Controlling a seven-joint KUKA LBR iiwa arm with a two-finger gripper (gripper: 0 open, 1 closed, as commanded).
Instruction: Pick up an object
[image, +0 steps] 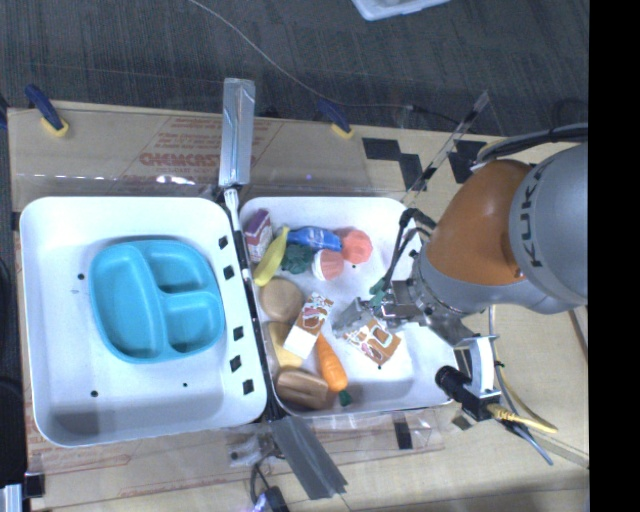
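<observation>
Camera view, looking down at a slant: the bench (120, 130) carries two shallow white bins side by side. The left bin (50, 330) holds a blue divided tray (155, 297) lying flat near its middle. The right bin (425, 375) holds a crowd of toy food items. Along its far side lie a yellow banana (271, 255), a blue packet (315, 238), a red round piece (357, 245) and a white cup with a red rim (327, 265). Nearer the dividing wall sit a tan round item (281, 298), an orange carrot (333, 364) and a brown bread roll (303, 388) at the near edge.

The arm (520, 240) (grey, with an orange band) reaches in from the right and covers that bin's right part. The claw (372, 312) is down inside the right bin, just beside an orange-and-white patterned packet (377, 343) that lies flat on the bin floor. Whether the claw is apart or together cannot be told, as the wrist hides much of it. No item is seen between its tips.
</observation>
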